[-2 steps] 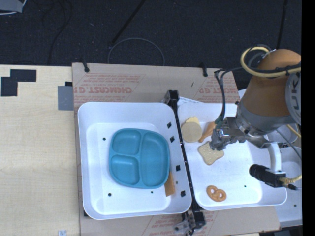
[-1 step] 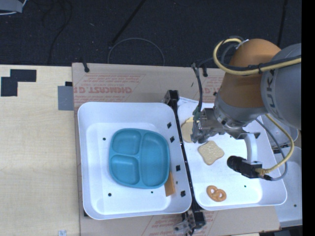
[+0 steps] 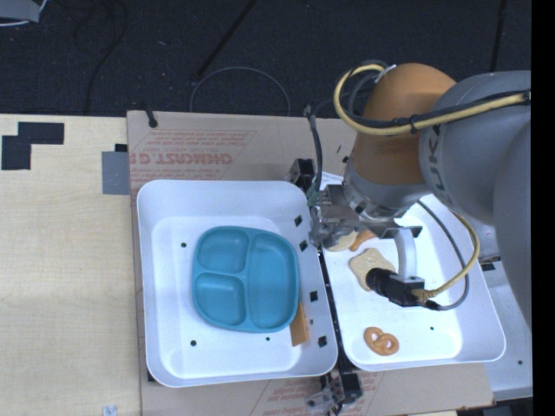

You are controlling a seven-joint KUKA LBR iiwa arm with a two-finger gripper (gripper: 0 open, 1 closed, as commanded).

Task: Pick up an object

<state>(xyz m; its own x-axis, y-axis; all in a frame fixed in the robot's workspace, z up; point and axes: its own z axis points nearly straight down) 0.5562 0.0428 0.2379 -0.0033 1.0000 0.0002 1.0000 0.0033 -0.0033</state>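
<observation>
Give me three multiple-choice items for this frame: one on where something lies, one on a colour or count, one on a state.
1. Where does the small brown pretzel-shaped toy lie?
A. In the right white bin
B. On the blue plate
C. On the bench outside the bins

2. How many compartments does the blue plastic divided plate have?
A. Two
B. Three
C. Five

3. What do the blue plate's compartments hold?
A. A pretzel
B. A slice of toast
C. Nothing visible

Answers: 1 A, it rests on the right bin's floor near the front. 2 B, ridges mark one large and two smaller sections. 3 C, bare blue surface shows in each.
</observation>
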